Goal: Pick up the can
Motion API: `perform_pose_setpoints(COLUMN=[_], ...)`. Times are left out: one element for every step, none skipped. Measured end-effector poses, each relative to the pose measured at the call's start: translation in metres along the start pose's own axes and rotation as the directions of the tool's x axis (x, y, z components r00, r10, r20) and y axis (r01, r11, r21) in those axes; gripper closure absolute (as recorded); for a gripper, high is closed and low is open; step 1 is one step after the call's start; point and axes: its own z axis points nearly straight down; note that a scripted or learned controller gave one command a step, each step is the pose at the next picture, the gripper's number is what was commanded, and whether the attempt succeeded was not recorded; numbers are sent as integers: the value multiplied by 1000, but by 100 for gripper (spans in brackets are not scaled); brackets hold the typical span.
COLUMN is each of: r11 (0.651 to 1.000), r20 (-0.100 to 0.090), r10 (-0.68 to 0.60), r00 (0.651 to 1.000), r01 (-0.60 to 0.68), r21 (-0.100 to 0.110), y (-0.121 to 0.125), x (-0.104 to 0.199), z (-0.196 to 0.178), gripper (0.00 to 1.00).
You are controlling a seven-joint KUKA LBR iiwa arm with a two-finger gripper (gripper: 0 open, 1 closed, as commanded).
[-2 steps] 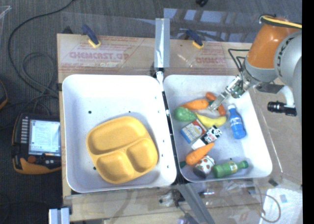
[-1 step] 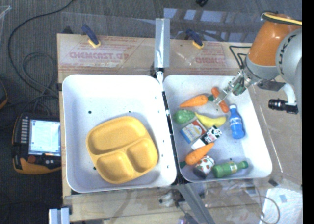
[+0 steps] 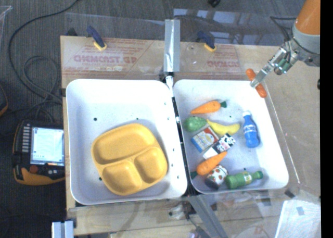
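Your can point(image 3: 216, 175) is small and white with red and dark markings. You'll find it in the right bin point(image 3: 237, 92), close to the bin's bottom wall and left of the middle; its pose is unclear.

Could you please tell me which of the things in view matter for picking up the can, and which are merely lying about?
For the job: what looks like the can, by the right bin's near edge; the tool, open, above that bin's far right corner.
Lying about: upper carrot, lower carrot, banana, blue bottle, green bottle, yellow tray in the left bin.
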Motion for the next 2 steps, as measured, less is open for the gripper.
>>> perform_pose_setpoints(r11=[1000, 976], r20=[-2, -2], r10=[0, -219], r00=[1000, 976], r01=[0, 219], r21=[1, 3], y=[0, 6], x=[0, -5], z=[1, 91], gripper=[0, 0])
